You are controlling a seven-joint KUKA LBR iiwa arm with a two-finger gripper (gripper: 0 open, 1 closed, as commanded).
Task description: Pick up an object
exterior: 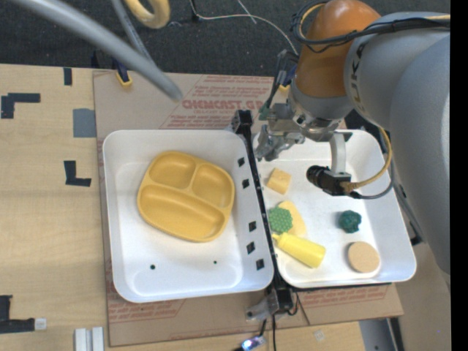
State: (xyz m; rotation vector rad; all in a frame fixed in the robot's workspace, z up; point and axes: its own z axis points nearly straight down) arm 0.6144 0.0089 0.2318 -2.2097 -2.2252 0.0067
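Observation:
My gripper point(269, 146) hangs over the far left corner of the right bin point(404, 263), close to the divider between the bins. Just in front of it a pale yellow cube point(278, 181) lies on the bin floor, apart from the gripper. Nearer the front lie a green knobbly piece point(279, 219) on a pale yellow disc point(294, 215), and a yellow cylinder point(299, 249). A dark green lump point(350, 221) and a tan round disc point(363, 257) sit to the right. I see nothing held.
The left bin point(117, 218) holds a yellow divided plate point(186, 196). The arm's grey body and orange band point(333, 35) cover the right bin's far side. A black cable loop point(329, 179) hangs beside the cube. Grey tubes cross the top left.

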